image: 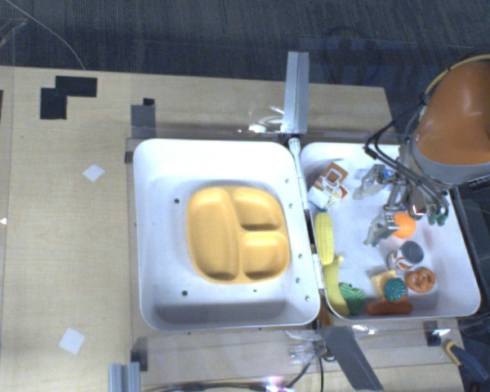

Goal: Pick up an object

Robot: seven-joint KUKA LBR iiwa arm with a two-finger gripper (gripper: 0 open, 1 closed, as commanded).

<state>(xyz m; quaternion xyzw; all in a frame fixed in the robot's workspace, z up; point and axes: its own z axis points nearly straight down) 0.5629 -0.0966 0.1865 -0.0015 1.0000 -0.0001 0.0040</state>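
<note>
Reaching into the right bin (461, 292), the gripper (382, 205) hangs with fingers apart, holding nothing, beside a small orange ball (405, 224). For a clean pick, I'd centre both fingers around the ball before closing, avoiding the nearby corn cob (323, 236).

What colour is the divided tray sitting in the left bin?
Yellow. The divided tray shows plainly in the camera view, lying in the white left bin.
</note>
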